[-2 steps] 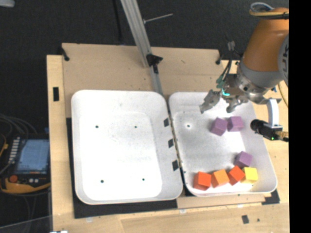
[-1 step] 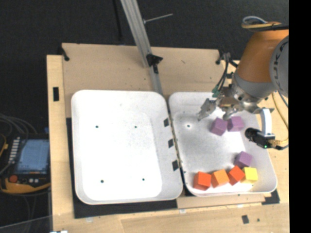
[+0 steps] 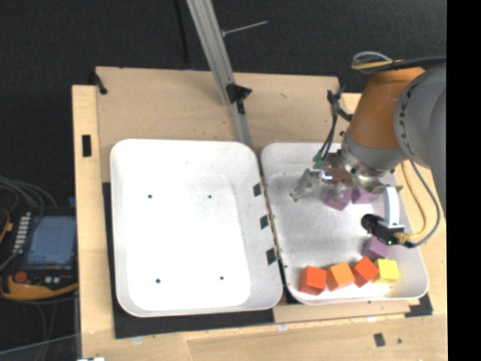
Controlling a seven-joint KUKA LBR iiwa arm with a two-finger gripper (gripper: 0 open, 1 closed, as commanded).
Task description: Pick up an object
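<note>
Nearest you, along the front wall of the right bin (image 3: pixel 294 173), sat a row of blocks: an orange-red block (image 3: pixel 313 279), an orange block (image 3: pixel 340 275), a red block (image 3: pixel 366 269) and a yellow block (image 3: pixel 388 269), the neighbours touching or nearly so. Just behind the red and yellow ones lay a purple block (image 3: pixel 375 247). None of these looked disturbed, so you could count all five as candidates not yet picked.

Farther back in the same bin, the tool (image 3: pixel 331 180) was down low near the bin floor, with two more purple blocks (image 3: pixel 347 197) right beneath and beside it. You could not tell whether the tool was released or clenched; the wrist covered the fingertips, and nothing visible showed a block between them. So you should have judged the pick as not confirmed: the approach looked done, while the grasp, if any, and the lift were left to prove.

The left bin (image 3: pixel 184 224) held only a few dark specks. Beyond both bins, a grey pole (image 3: pixel 214 51) slanted across the tabletop (image 3: pixel 165 104).
</note>
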